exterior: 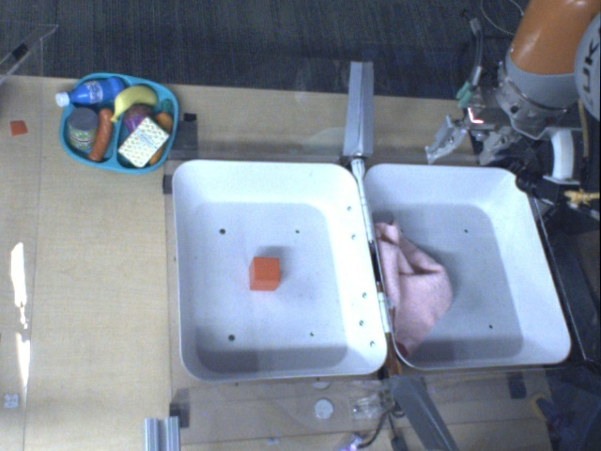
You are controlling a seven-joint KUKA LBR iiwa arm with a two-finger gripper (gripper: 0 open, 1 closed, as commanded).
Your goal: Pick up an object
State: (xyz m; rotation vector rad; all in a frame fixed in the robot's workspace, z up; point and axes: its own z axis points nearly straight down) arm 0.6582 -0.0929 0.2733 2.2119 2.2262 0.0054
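Observation:
A small orange-red cube (266,273) rests on the floor of the left bin (192,252), a little left of its middle. A crumpled pink cloth (413,285) lies in the right bin (535,280), pushed up against its left wall. My gripper (468,146) hangs over the far rim of the right bin, near its back edge, well away from both the cloth and the cube. Its two fingers stand apart with nothing between them. The orange wrist band (559,17) shows above it at the top right.
A blue tray (68,134) of toy food and a small bottle sits on the bench at the far left. A metal divider post (357,111) rises behind the seam between the bins. A small red tag (19,128) lies near the left edge.

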